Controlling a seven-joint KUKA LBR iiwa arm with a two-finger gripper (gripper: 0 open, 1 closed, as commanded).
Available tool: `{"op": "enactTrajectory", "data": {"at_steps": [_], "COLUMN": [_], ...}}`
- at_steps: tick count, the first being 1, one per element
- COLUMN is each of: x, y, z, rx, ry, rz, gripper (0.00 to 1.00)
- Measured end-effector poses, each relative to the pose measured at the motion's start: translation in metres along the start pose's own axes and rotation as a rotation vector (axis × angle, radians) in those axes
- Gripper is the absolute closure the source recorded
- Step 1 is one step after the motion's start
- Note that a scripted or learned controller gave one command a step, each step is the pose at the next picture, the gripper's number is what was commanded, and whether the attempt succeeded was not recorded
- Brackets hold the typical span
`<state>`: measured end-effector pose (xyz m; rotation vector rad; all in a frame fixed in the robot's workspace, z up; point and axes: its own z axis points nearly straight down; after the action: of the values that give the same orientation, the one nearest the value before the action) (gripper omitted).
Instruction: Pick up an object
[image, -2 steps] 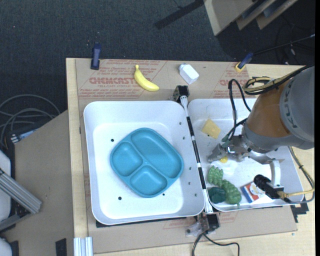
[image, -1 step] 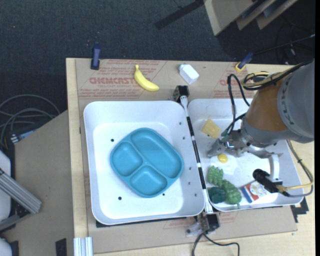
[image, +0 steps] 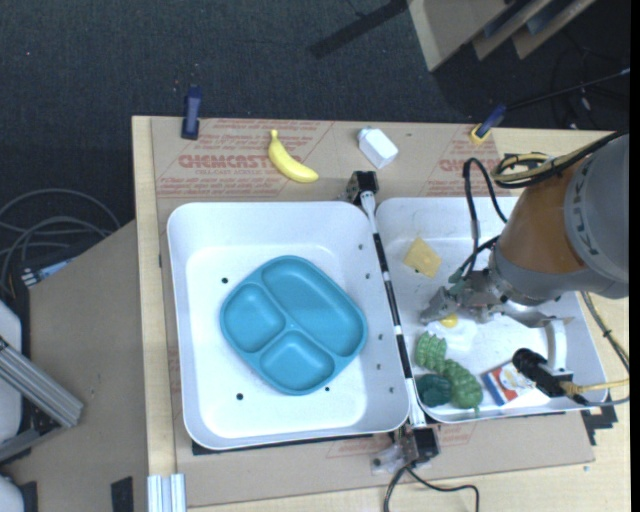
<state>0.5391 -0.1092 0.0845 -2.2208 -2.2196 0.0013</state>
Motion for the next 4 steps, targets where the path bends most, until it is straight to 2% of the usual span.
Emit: {"op": "enactTrajectory", "data": {"at_steps": [1,2,3,4], "x": [0.009,-0.021,0.014,0.007], "y": [-0.008,0.042,-0.005,0.008], "z": [0.0,0.0,0.0,0.0], "rx": [0.0,-0.003,-0.001,-0.003], "ry": [0.0,-0.002,0.0,-0.002], "rz": [0.0,-0.001,-0.001,-0.001], "gripper": [0.0,0.0,0.0,0.0]}}
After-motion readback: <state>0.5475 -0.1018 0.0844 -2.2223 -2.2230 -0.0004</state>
